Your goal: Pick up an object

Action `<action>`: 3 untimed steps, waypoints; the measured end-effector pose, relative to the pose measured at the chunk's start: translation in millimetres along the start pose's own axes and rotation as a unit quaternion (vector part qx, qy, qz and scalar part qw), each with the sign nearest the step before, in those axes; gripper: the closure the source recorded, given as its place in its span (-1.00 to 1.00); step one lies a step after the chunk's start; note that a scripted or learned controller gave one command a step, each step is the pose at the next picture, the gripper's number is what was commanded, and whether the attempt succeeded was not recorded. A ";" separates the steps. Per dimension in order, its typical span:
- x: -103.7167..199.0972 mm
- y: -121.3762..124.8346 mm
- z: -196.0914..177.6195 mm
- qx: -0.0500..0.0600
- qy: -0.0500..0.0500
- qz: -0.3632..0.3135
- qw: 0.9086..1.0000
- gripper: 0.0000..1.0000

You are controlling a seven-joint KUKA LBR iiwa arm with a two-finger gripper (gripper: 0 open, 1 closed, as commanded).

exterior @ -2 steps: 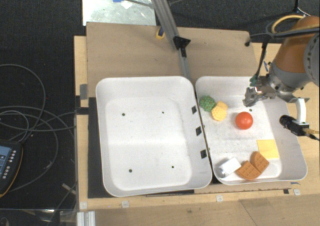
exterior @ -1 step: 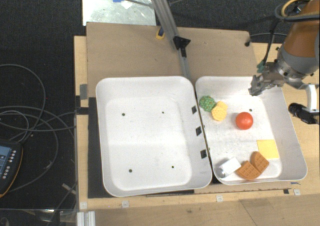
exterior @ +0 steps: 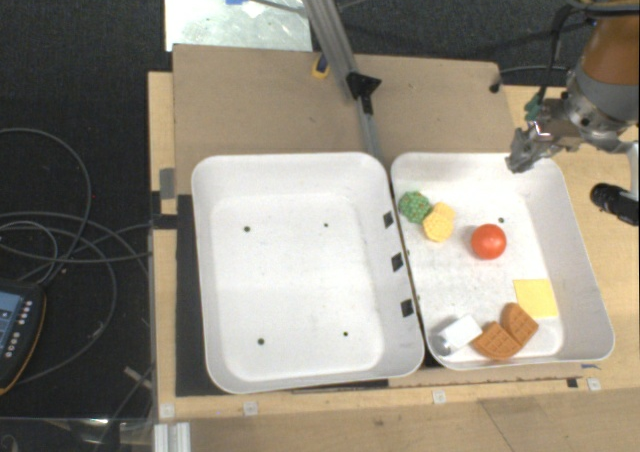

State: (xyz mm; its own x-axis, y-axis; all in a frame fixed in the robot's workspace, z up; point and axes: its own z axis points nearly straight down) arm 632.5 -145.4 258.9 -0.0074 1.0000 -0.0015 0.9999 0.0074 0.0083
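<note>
In the right bin (exterior: pixel 575 230) lie a red ball (exterior: pixel 488 241), a green knobbly piece (exterior: pixel 414 206) touching a yellow knobbly piece (exterior: pixel 438 223), a flat yellow square (exterior: pixel 536 297), two brown waffle-like pieces (exterior: pixel 507 332) and a small white block (exterior: pixel 459 333). My gripper (exterior: pixel 523 158) hangs over the bin's far right corner, well above and behind the red ball, with nothing seen in it.
The left bin (exterior: pixel 215 270) lies beside the right one, joined along a middle edge with black clips (exterior: pixel 397 261). A grey pole (exterior: pixel 330 25) slants across the back of the brown bench. Cables lie on the floor at left.
</note>
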 end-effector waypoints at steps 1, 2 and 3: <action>57.4 -1.5 8.7 0.004 0.002 -0.001 1.000 1.00; 100.2 -17.1 14.6 0.004 0.002 -0.001 1.000 1.00; 159.1 -22.3 9.7 0.004 0.002 -0.002 1.000 1.00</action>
State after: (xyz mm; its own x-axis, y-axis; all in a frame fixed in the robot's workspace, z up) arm 609.1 13.4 248.7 -0.0112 0.9999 0.0030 0.9999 0.0111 0.0012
